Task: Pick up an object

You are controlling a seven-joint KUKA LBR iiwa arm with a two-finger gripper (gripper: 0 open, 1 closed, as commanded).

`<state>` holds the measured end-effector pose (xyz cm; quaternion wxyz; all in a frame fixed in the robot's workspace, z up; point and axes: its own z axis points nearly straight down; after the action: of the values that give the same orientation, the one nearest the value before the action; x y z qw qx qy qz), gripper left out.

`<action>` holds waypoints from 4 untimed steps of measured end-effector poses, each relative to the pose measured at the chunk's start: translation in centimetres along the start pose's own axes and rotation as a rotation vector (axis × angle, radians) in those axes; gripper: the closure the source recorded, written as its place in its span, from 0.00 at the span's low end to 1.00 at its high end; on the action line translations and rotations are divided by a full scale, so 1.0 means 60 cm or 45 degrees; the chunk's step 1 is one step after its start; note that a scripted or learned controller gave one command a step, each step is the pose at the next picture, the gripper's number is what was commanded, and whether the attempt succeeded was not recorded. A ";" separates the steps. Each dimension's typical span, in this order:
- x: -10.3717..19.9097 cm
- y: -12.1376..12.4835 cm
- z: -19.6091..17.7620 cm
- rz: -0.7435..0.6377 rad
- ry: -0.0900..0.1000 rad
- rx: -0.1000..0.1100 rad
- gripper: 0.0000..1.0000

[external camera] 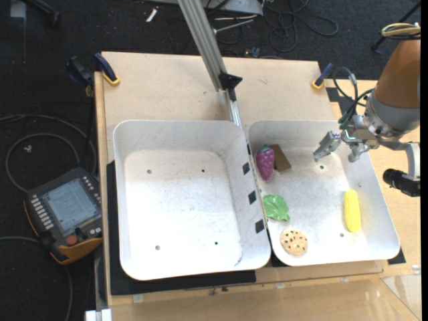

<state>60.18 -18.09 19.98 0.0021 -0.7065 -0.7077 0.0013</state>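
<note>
White left bin [177, 202] | right bin [374, 243]: purple grape bunch [265, 162] touching brown block [281, 160], green leaf [275, 207], cookie [293, 242], yellow corn cob [352, 210] | gripper [342, 148] fingers spread, pinching nothing, over bin's far right part

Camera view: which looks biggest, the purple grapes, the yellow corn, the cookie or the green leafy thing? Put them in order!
1. Yellow corn, the longest.
2. Purple grapes.
3. Green leafy thing and cookie look about alike, so I won't rank those two.
</note>
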 end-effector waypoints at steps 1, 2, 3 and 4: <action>0.000 0.001 -0.004 -0.001 -0.001 -0.004 0.00; 0.005 -0.003 0.103 0.002 0.000 0.002 0.00; 0.006 -0.004 0.178 0.002 -0.001 -0.002 0.00; 0.005 -0.002 0.157 0.002 -0.003 -0.008 1.00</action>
<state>60.04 -17.76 10.56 -0.0011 -0.7071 -0.7071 -0.0003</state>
